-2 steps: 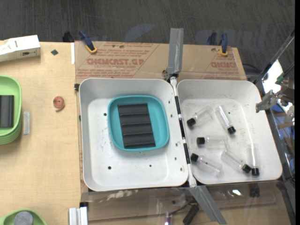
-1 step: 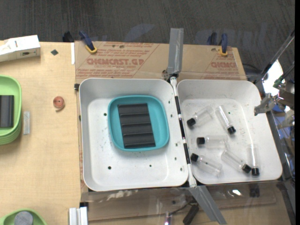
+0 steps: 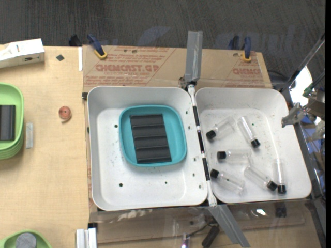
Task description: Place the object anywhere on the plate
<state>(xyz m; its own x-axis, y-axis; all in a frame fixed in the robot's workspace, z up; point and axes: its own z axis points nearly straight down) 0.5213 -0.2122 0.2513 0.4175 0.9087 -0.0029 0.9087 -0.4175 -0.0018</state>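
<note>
A teal plate with rounded corners lies in the left white bin, slightly above the bin's middle. A black ridged insert fills the plate's centre. Several clear plastic vials with black caps lie scattered on the floor of the right white bin. One vial lies near the bin's upper left and another vial beside it. A third vial rests near the middle. More vials lie along the bin's lower part, all on their sides and apart from the plate.
A metal bar stands behind the seam between the bins, on a cardboard sheet held by clamps. On the wooden bench at left are a green dish and a small red disc. Metal hardware juts in at the right edge.
</note>
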